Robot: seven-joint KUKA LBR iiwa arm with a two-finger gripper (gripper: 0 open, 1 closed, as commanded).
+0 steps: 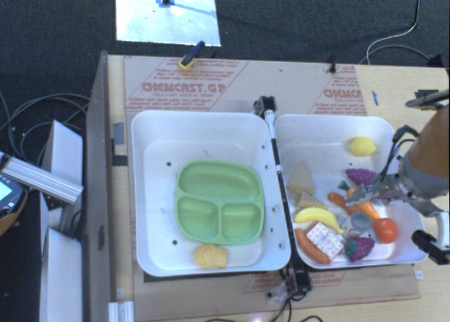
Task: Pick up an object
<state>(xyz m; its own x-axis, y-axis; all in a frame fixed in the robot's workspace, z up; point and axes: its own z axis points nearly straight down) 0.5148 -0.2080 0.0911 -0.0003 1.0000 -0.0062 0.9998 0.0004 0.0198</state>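
The gripper (360, 194) hangs low in the right bin (320, 127), its metal fingers over a toy carrot (357, 207); whether they are parted or clenched cannot be told. The carrot is smooth, tapered orange plastic, its long axis running from the upper left toward the tomato (385, 230), a glossy red ball just below the tool. Purple grapes (360, 176), knobbly, sit just above it. A curved yellow banana (318, 216) lies to its left. Farther left, the other bin holds a green sectioned plate (219, 201) and bumpy yellow corn (211, 256).
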